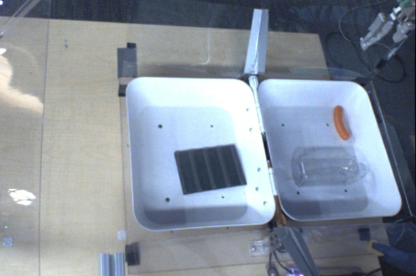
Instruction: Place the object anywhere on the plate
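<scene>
A dark ribbed rectangular plate (210, 168) lies flat in the left bin (149, 112), toward its front. In the right bin (292, 99) an orange sausage-shaped object (341, 123) rests near the far right side. Just in front of it a clear plastic bottle (326, 167) lies on its side. My gripper (385, 28) is small at the top right, beyond the far corner of the right bin and over the dark floor. It is well away from both objects and nothing shows in it.
A grey metal post (257, 41) stands behind the seam between the two bins. Cables (364, 15) trail on the floor at the upper right. A wooden bench top (65, 138) extends to the left of the bins.
</scene>
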Controlling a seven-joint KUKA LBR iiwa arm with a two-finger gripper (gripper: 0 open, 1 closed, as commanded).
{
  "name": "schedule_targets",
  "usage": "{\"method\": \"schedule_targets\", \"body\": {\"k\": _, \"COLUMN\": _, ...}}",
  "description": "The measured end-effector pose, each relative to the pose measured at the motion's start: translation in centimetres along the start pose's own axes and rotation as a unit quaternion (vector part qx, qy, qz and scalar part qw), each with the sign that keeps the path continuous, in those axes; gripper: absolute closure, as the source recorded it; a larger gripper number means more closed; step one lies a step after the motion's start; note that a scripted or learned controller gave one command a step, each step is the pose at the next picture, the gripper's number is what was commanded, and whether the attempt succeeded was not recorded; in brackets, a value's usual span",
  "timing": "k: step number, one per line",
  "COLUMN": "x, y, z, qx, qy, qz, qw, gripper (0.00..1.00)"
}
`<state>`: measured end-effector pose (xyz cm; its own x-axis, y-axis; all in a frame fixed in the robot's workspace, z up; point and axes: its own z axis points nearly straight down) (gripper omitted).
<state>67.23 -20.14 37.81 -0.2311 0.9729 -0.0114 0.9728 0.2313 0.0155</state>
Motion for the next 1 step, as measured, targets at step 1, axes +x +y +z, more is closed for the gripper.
{"method": "schedule_targets", "body": {"k": 1, "x": -0.12, "y": -0.4, "z": 7.62, "qx": 0.006, "qy": 0.004, "qz": 0.117, "qw": 0.9931, "gripper": 0.0}}
